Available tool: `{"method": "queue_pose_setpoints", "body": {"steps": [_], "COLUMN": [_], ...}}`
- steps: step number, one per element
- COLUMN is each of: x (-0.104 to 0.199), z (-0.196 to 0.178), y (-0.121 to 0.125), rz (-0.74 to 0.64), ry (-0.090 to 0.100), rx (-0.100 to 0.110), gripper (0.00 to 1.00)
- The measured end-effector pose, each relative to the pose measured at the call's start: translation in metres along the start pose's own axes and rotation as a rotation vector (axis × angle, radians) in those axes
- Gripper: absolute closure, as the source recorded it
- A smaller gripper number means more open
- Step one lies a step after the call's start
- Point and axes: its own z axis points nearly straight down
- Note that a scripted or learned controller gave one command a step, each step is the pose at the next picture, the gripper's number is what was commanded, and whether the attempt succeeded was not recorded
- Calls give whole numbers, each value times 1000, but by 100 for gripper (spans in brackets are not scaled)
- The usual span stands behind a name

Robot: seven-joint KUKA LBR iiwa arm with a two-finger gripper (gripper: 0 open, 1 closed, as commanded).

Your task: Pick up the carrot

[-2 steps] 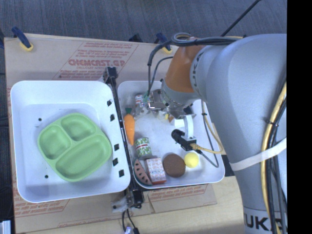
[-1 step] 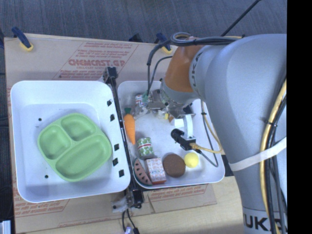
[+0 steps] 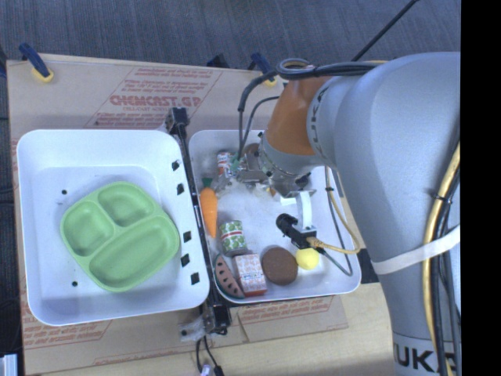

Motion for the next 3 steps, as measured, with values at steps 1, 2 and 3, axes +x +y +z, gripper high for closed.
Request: {"method": "queue_pose_setpoints", "body": {"steps": [1, 2, 3], "x": [-2, -1, -1], "z": [1, 0, 1], "y": [-14, -21, -18], "rz": [-1, 1, -1], "ry": [3, 2, 2], "rx": [3, 4, 4], "gripper": [0, 0, 0]}}
